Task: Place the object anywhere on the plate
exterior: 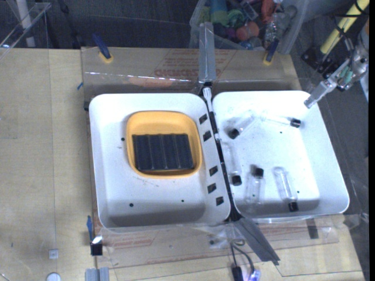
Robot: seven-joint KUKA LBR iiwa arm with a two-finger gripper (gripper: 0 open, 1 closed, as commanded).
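Camera view shows the task barely begun: the square yellow plastic plate (164, 120), with a dark ribbed insert, sits in the left white bin (105, 157) carrying nothing to be moved. Several small clear plastic vials with black caps (283, 183) lie scattered in the right white bin (328, 157), well apart from it. At two o'clock the gripper (310, 102) hovers over that bin's far corner; nothing sits between its tips.
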